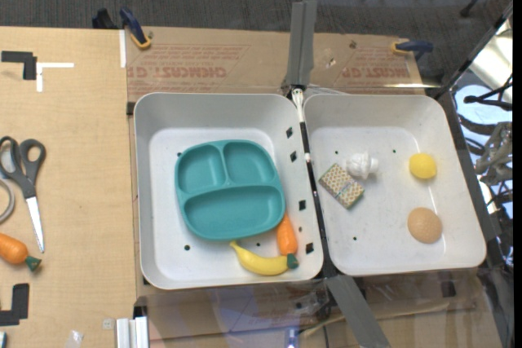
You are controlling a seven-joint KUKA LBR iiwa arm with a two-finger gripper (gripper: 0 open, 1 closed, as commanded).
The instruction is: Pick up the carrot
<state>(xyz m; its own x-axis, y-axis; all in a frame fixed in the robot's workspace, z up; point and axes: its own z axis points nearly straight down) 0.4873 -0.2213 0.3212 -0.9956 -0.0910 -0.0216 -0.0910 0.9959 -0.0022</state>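
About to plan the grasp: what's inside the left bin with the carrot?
The left bin holds a teal divided plate, the carrot and a banana. Anything under the plate is hidden.

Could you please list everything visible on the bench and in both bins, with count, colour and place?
Shallow white plastic bins: 2, white, side by side mid-bench.
Teal divided plastic plate: 1, teal, left bin.
Orange toy carrot: 1, orange with green stem, left bin, at the plate's lower right edge.
Yellow toy banana: 1, yellow, left bin, below the plate.
Yellow ball: 1, yellow, right bin.
Tan egg-shaped object: 1, tan, right bin, near the front.
Patterned small flat box: 1, grey-tan, right bin.
White crumpled lump: 1, white, beside the box.
Grey-handled scissors: 1, bench, far left.
Second orange carrot: 1, orange, bench, left edge.
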